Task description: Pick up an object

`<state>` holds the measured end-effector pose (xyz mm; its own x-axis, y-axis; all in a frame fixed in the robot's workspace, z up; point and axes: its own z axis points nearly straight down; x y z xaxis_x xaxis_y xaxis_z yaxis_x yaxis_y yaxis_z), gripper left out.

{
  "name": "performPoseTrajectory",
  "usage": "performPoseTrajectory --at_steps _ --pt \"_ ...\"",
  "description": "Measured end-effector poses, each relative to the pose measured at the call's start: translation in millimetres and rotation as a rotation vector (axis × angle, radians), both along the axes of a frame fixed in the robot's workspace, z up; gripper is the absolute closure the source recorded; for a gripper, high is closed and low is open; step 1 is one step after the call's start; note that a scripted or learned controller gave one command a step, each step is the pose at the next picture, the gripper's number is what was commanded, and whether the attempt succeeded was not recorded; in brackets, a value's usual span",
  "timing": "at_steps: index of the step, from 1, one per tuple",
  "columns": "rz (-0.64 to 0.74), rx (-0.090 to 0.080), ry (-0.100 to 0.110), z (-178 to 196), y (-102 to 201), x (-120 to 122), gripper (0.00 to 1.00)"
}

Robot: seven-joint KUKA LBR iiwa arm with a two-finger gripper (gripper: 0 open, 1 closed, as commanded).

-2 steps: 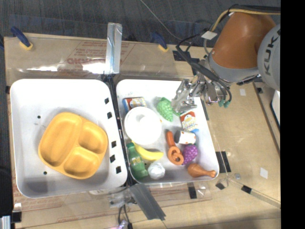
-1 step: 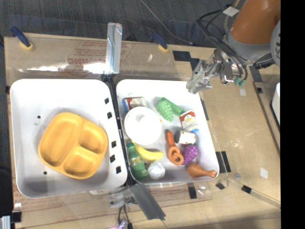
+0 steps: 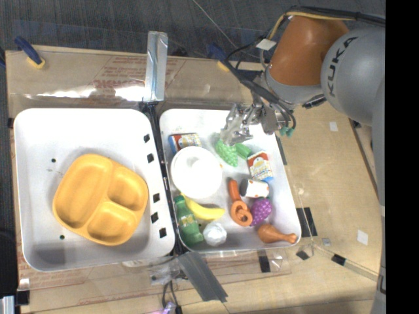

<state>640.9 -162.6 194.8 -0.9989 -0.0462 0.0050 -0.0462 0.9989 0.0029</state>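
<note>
The desk (image 3: 327, 195) carries two white bins side by side. The left bin (image 3: 33, 142) sits in the left half of the frame and holds a yellow divided plate (image 3: 99, 198), which lies tilted toward the lower left of it. The right bin (image 3: 288, 195) sits in the middle of the frame and is crowded with toy food. A white bowl (image 3: 196, 172) lies near its left wall, and a small carton (image 3: 185, 140) is just above the bowl. Below the bowl there is a banana (image 3: 204, 210), a green bottle (image 3: 186, 224) along the left wall, and a white ball (image 3: 215, 234) at the bottom edge. To the right of the bowl I see a green corn-like piece (image 3: 227, 154), a carrot (image 3: 234, 190), an orange ring (image 3: 240, 213), purple grapes (image 3: 261, 209), a white cup (image 3: 256, 188), a milk box (image 3: 260, 167) and a drumstick (image 3: 275, 234) in the lower right corner. The arm (image 3: 314, 51) comes from the upper right of the frame, and the end effector (image 3: 237, 133) hangs over the upper part of the right bin, just above the green piece. Its metal fingers (image 3: 232, 124) point down toward this piece, and whether they are spread or closed I cannot tell. Nothing is visible between them.
</note>
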Motion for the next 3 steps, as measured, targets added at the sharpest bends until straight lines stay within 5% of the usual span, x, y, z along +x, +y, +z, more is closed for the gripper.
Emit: performPoseTrajectory --at_steps 1,2,3 --pt "-0.406 -0.004 -0.011 69.5 19.9 3.2 1.0" --pt "-0.577 -0.005 -0.01 125.5 -9.0 0.1 1.0" --pt "-0.638 -0.005 0.002 51.6 48.0 -57.2 1.0"
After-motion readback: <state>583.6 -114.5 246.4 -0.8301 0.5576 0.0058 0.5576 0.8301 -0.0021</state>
